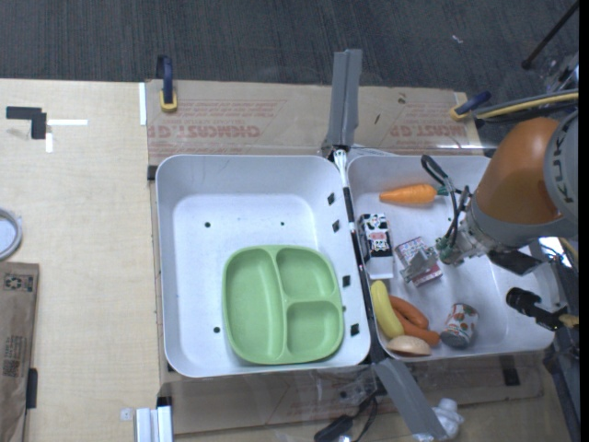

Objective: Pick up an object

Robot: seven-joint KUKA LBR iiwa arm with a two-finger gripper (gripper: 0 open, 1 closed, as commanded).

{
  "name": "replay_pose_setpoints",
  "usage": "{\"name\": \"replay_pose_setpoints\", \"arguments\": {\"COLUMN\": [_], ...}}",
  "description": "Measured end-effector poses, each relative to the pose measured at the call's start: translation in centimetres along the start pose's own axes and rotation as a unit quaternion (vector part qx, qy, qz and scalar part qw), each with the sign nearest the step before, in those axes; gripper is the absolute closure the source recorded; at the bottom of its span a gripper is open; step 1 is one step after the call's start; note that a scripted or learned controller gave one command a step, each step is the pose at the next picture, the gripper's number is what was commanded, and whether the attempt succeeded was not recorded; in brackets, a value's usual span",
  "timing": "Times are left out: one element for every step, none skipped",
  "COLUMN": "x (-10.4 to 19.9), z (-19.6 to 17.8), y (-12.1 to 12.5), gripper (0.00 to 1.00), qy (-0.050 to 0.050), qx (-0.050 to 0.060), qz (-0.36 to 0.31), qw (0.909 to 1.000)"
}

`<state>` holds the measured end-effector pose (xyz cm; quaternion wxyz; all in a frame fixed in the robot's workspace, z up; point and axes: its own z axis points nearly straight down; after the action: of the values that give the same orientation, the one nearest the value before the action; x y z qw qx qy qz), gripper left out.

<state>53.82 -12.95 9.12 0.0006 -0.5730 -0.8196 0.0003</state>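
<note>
While the green divided plate [282, 304] lay alone in the left bin [184, 247], my targets crowded the right bin [525, 334]: milk carton [375, 239], banana [386, 309], carrot [409, 193]. My gripper [425, 265] hung centre-right over them; whether it was open or held anything, I could not tell.

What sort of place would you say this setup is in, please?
Probably a robotics lab test bench: two shallow white plastic bins side by side on clamped brown cardboard, toy food such as an orange plastic carrot, and a grey arm with an orange band.
</note>
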Motion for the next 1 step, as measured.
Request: {"name": "replay_pose_setpoints", "arguments": {"x": [-0.1], "z": [-0.88], "y": [-0.04], "gripper": [1.0], "qy": [0.0], "qx": [0.0], "qz": [0.002], "qw": [1.0]}}
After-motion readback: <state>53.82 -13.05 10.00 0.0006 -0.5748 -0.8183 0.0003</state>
